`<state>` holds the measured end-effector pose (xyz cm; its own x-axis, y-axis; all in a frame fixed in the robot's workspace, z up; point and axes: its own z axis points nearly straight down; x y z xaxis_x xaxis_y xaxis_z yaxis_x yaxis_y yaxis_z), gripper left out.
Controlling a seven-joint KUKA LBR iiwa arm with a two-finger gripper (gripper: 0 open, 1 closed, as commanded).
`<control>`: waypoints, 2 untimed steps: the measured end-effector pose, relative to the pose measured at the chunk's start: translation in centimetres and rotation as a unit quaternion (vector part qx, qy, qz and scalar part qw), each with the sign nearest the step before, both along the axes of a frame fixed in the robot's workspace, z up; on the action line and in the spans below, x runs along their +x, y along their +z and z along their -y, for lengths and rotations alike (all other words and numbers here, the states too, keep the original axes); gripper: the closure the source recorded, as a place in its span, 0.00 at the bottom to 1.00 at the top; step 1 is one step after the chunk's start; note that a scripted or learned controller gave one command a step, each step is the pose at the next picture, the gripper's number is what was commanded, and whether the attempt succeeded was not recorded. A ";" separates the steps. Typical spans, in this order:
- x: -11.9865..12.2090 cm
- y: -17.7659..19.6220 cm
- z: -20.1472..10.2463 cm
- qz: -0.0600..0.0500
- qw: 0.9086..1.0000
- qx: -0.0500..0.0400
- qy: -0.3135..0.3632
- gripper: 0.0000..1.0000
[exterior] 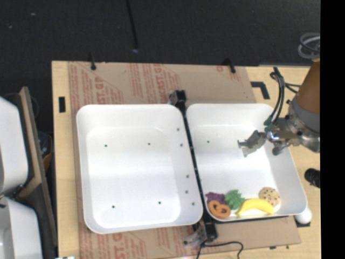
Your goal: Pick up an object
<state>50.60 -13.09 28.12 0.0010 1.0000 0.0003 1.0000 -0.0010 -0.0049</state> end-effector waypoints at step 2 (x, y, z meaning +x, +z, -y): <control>1.0 -4.9 -0.2 0.000 1.000 0.000 0.000 0.00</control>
